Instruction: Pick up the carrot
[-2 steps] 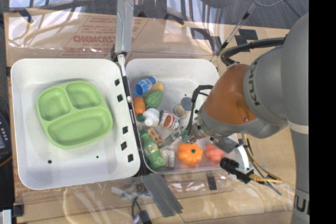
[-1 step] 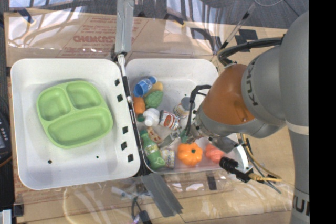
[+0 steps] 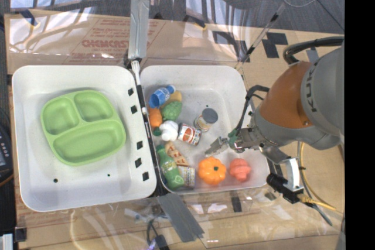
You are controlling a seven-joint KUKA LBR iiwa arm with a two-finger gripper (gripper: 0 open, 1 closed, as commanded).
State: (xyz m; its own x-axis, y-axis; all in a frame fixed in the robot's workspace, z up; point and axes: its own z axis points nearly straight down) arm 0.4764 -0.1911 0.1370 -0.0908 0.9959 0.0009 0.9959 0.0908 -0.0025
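Carrot (image 3: 154, 118) lay at the right bin's (image 3: 193, 73) left wall, well left of our claw (image 3: 218, 146); between them sat a can (image 3: 189, 134). Whether the claw was open, we could not tell.

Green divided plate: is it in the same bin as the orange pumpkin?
No. The green divided plate lies in the left bin, while the orange pumpkin sits in the right bin.
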